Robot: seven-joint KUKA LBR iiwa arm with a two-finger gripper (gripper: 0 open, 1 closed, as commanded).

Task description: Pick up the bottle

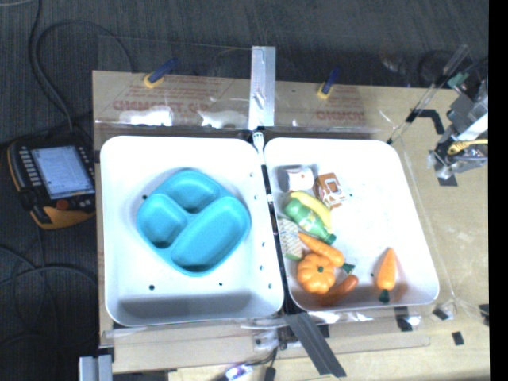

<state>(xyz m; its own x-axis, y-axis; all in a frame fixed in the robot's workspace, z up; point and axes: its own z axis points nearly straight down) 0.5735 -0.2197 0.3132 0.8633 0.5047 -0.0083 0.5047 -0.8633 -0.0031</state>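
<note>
The bottle (306, 220) is green and lies on its side in the left half of the right bin (413, 213), its neck pointing to the lower right. A yellow banana (316, 205) presses against its upper side and a carrot (322, 249) lies just below it. My gripper (454, 155) hangs outside the bins, beyond the right bin's far right corner, well apart from the bottle.
Also in the right bin are a white cube (299, 178), a small brown box (329, 189), an orange pumpkin (317, 275) and an orange vegetable (386, 270) near the front right. The left bin (119, 213) holds a blue sectioned plate (193, 219).
</note>
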